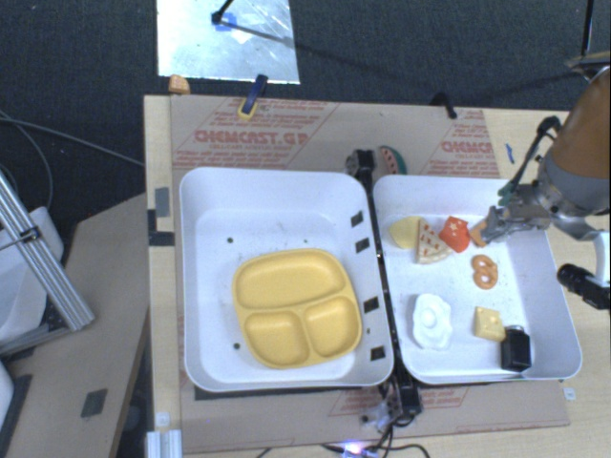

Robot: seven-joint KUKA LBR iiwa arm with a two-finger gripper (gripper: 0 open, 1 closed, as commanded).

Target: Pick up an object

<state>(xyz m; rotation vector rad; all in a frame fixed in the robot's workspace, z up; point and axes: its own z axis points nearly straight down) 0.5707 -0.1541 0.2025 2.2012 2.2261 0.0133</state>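
**Arm low over the right bin, beside the red piece**

Two shallow white bins sit side by side on the tabletop (286, 127), which is covered with brown printed cardboard. The left bin (205, 256) holds a yellow divided plate (296, 305) with three compartments, lying a little toward the near side.

The right bin (563, 342) carries the small things to pick from. Near its far-left part lie a pale yellow rounded piece (405, 232), a triangular slice with red dots (431, 246) touching it, and a red piece (455, 234) just beside the slice. Toward the middle rests an orange pretzel (485, 272). Nearer the camera lie a white fried egg (431, 321), a yellow cheese block (489, 324) and, at the near corner, a black block (516, 348).

The grey arm reaches in from the right, and its gripper (496, 225) is down in the right bin — just right of the red piece and just above the pretzel in the view. Whether the fingers are spread or pressed together I cannot tell; the tips are too small and blurred, and nothing is visibly pinched between them.
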